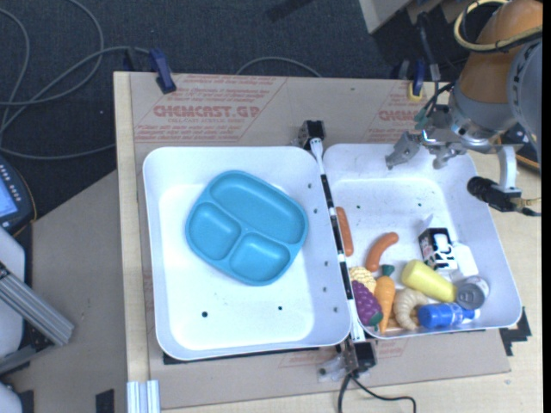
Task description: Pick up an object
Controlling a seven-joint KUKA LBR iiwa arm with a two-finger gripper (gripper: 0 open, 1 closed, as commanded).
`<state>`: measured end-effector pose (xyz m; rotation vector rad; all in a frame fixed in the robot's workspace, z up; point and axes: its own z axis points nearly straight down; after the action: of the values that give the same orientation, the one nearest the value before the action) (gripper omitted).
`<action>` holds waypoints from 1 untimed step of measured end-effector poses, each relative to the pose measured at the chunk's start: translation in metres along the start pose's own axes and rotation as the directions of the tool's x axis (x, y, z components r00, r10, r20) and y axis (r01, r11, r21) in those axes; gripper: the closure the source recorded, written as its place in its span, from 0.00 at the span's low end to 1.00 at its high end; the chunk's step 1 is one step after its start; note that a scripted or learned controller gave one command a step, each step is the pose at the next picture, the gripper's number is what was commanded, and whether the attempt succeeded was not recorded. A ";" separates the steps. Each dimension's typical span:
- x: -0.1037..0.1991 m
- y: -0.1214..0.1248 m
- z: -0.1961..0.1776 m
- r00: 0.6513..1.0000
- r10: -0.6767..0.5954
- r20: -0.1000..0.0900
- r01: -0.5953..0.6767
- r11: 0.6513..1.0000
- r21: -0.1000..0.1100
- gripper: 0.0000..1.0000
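My gripper (424, 155) hangs open over the far edge of the right bin (405, 188), its two fingers spread apart with nothing between them. Toys are heaped in the bin's near part: a hot dog (343, 230) along the left wall, an orange sausage (381, 249), a yellow piece (428, 280), a black-and-white can (436, 247), corn (362, 277), purple grapes (366, 301), a carrot (385, 299), a blue bottle (440, 316) and a grey round lid (470, 294). All of them lie well in front of the gripper.
The left bin (172, 299) holds a blue divided plate (247, 227). A black clip (313, 132) sits where the bins meet at the far side. Cables run across the dark floor beyond the bench. A black part (492, 194) of the arm overhangs the right bin's rim.
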<state>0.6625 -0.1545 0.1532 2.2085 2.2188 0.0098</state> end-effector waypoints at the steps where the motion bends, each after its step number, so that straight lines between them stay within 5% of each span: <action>1: 0.028 -0.118 0.037 1.000 0.007 -0.008 -0.006 1.000 0.025 0.00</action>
<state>0.5443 -0.1269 0.1150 2.2323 2.2281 -0.0090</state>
